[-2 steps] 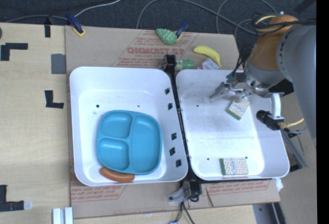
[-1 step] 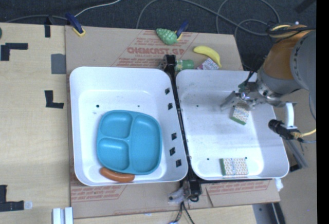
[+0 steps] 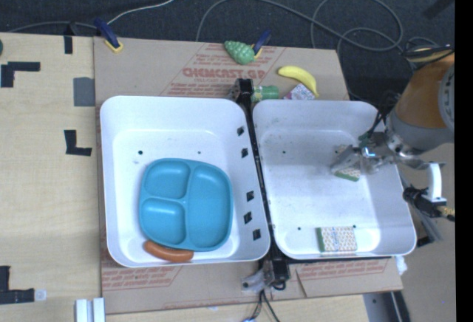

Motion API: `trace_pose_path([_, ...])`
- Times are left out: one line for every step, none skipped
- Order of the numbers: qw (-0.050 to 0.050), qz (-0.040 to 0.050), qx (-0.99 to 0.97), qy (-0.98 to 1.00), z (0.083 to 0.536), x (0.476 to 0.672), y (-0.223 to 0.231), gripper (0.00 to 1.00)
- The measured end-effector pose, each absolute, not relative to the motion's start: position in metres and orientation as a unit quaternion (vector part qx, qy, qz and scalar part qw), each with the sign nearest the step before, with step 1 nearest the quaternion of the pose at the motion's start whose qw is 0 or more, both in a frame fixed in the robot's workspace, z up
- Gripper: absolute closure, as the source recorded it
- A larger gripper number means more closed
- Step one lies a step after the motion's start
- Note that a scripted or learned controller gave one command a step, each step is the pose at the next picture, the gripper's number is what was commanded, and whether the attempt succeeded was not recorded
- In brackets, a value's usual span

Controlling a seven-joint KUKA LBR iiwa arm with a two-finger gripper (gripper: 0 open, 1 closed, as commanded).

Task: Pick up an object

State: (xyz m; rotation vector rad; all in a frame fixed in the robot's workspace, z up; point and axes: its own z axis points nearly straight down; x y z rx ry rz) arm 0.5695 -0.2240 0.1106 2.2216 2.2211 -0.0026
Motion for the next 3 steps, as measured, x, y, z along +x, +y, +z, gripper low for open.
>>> trace_pose_path([0.001,-0.0003,0.707,0.707,0.086,0.586,-0.216,0.0])
trace_pose_path([0.003,0.0002,0.707,0.707,0.097,0.587,-0.216,1.0])
trace_pose_path([-0.001,0.0001,0.706,0.708,0.09,0.609,-0.161,1.0])
